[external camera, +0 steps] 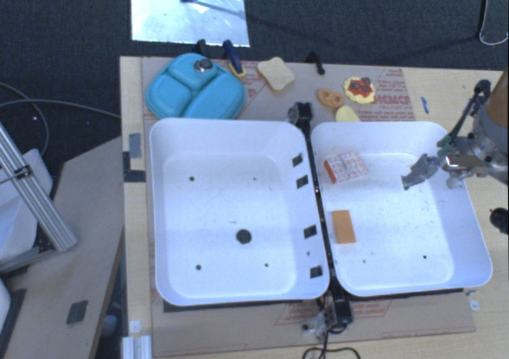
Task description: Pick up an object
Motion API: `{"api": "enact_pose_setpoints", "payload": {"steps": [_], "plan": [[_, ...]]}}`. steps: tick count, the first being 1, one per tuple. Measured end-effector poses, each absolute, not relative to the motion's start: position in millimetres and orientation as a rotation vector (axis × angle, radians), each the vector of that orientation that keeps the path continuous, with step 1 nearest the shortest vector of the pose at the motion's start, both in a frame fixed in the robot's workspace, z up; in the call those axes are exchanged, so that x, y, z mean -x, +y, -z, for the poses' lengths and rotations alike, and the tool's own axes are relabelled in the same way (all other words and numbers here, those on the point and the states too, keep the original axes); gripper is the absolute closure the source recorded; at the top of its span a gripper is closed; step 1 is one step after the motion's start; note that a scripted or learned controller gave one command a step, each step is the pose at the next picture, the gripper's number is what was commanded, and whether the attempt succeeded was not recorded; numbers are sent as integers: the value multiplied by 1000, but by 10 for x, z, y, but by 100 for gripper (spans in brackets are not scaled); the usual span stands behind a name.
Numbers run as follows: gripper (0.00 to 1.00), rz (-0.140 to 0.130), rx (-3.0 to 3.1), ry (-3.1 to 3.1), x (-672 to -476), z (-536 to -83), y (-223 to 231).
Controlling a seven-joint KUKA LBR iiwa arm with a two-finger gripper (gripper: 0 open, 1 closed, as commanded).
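Observation:
Two things lie in the right bin (461,262): a red-and-white patterned packet (344,166) near its back left corner, and a flat orange block (343,226) close to its left wall. A small dark round piece (243,236) sits in the left bin (171,270). My gripper (421,170) hangs over the right bin's back right part, roughly a hand's width to the right of the packet and apart from it. Nothing shows in its grasp.
Behind the bins on the bench lie a blue divided plate (195,88), a toast slice (276,73), a small pizza toy (359,89), an orange ring-shaped toy (329,97) and a yellow piece (347,115). Black clips (303,182) line the seam between the bins.

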State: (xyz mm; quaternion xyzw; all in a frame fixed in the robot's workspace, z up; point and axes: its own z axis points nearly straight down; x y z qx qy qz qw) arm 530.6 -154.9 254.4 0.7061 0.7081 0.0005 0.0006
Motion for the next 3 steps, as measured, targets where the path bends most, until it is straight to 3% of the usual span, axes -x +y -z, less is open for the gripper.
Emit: {"api": "enact_pose_setpoints", "payload": {"steps": [1, 2, 3], "plan": [[0, -4, -2218, 2212, -5103, -3155, -2042], [0, -5, -2215, 2216, -4868, -3592, -2073], [0, 5, -2225, 2233, -4855, -2018, -1608]]}}
